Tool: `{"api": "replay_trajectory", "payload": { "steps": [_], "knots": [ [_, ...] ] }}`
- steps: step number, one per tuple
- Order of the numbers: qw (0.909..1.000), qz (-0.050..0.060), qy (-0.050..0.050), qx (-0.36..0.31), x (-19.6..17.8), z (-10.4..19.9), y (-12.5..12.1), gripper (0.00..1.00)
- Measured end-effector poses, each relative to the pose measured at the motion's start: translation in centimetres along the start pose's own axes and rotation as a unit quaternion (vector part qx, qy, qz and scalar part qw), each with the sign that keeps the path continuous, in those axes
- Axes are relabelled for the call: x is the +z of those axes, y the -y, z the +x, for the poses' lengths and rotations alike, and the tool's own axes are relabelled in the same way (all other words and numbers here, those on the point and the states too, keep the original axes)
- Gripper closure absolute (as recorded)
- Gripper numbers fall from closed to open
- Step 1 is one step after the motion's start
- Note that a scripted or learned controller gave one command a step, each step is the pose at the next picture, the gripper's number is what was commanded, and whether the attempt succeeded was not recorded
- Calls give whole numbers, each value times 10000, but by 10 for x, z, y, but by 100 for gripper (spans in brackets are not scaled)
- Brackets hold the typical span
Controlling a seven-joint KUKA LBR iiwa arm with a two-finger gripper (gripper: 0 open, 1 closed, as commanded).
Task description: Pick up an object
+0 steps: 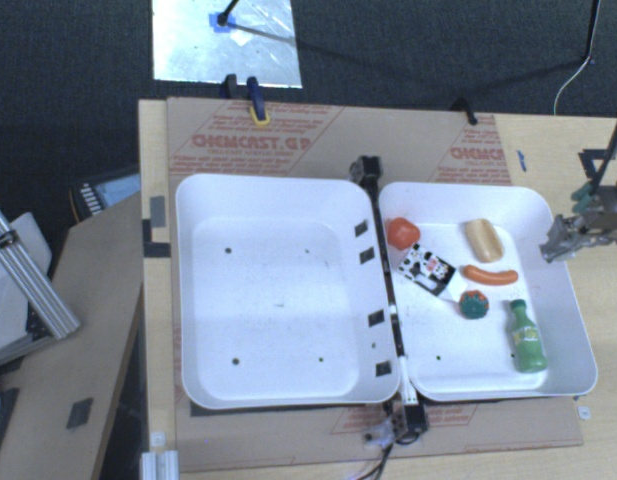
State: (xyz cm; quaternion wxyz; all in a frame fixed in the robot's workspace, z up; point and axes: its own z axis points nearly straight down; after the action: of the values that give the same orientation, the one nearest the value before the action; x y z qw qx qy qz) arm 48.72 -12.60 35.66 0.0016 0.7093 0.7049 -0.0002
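While the tool hung at the right bin's outer rim, I could not tell how it was set, and nothing showed in it. Inside that bin lay a red ball, bread roll, patterned card, orange sausage, teal ball and green bottle. All were apart from the tool.

cardboard sheet, foil square, blue clamp

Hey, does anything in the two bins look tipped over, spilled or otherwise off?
Nothing is spilled or broken. The green plastic bottle lies on its side in the right white bin, near the small black-and-white patterned box, which sits askew.
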Motion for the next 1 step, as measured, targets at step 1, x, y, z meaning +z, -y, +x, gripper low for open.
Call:
{"api": "replay_trajectory", "payload": {
  "steps": [1],
  "knots": [
    [10000,-4,-16,-75,8,79,0,100]
  ]
}}
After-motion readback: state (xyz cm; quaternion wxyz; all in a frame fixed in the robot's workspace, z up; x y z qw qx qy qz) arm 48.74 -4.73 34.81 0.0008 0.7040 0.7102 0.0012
